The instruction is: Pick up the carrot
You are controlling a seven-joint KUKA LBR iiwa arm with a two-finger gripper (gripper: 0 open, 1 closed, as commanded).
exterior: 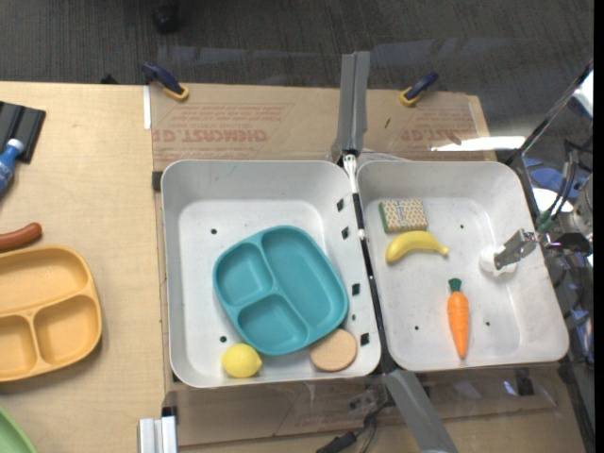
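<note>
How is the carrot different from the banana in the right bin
The carrot is orange with a green top; the banana is plain yellow. The carrot is straight and tapers to a point, while the banana curves. The carrot lies lengthwise toward the near wall; the banana lies crosswise, farther back beside a sponge. Both rest loose on the right bin floor.

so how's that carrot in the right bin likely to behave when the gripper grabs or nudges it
The carrot looks like a smooth moulded toy, so probably stiff and light. Its round, tapered body lies flat on the right bin floor, so a nudge would likely roll it in an arc. The glossy taper may slip toward the tip if the gripper pinches near the narrow end.
</note>
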